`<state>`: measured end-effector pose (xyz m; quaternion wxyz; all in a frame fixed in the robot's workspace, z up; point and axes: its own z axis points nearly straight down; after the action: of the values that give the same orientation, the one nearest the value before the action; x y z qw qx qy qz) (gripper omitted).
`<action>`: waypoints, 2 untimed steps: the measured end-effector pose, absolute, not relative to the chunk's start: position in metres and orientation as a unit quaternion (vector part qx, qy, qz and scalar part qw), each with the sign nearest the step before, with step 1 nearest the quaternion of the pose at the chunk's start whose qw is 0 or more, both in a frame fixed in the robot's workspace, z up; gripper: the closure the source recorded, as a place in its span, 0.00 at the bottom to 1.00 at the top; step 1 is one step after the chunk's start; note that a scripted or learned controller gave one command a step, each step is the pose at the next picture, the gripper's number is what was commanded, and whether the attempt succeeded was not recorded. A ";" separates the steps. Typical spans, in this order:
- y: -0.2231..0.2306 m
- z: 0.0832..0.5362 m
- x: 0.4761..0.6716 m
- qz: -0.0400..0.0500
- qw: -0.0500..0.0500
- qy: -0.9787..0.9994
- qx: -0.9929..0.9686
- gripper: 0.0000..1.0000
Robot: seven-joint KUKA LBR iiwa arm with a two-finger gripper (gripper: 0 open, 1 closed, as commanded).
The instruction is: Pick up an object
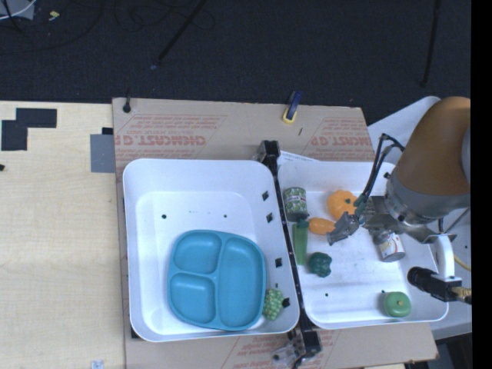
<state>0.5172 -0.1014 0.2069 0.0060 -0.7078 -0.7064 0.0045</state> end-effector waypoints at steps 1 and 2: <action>-0.102 0.213 0.520 0.000 0.001 -0.707 -0.707 0.00; -0.093 0.158 0.511 0.002 0.004 -0.707 -0.707 0.00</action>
<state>0.5109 -0.0930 0.1580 0.0042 -0.7070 -0.7072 0.0024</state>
